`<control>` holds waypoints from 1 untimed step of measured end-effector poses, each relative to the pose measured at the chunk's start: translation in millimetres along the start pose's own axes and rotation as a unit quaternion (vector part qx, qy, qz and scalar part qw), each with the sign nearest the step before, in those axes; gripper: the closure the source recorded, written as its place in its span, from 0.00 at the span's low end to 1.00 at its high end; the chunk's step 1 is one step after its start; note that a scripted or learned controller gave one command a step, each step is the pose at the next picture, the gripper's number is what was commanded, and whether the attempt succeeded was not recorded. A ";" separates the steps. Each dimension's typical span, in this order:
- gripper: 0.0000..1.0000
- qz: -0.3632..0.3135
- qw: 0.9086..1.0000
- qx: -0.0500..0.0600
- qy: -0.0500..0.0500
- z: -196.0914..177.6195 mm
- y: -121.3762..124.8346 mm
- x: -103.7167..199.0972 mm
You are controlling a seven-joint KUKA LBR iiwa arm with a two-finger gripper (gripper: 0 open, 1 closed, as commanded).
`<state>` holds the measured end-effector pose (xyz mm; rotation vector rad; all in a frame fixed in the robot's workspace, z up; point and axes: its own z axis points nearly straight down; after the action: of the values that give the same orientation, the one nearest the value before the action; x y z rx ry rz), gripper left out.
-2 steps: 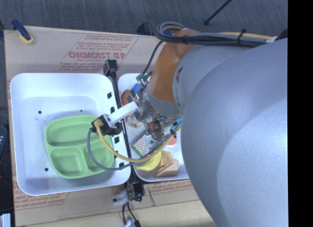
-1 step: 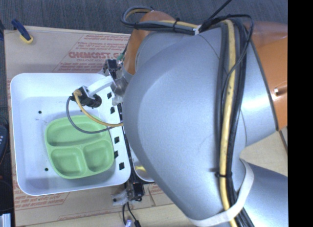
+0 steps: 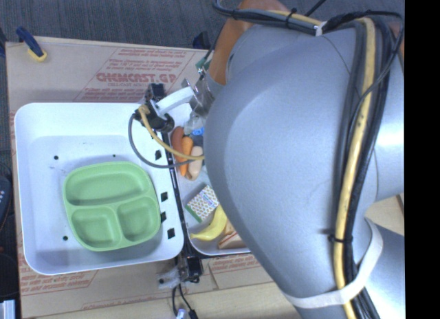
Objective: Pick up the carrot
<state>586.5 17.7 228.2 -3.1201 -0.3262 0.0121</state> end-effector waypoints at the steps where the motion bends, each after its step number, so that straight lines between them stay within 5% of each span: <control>1: 0.00 -0.090 0.996 0.000 -0.001 32.7 -90.2 81.2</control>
<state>647.0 122.9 195.4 -3.0775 -0.6044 0.0153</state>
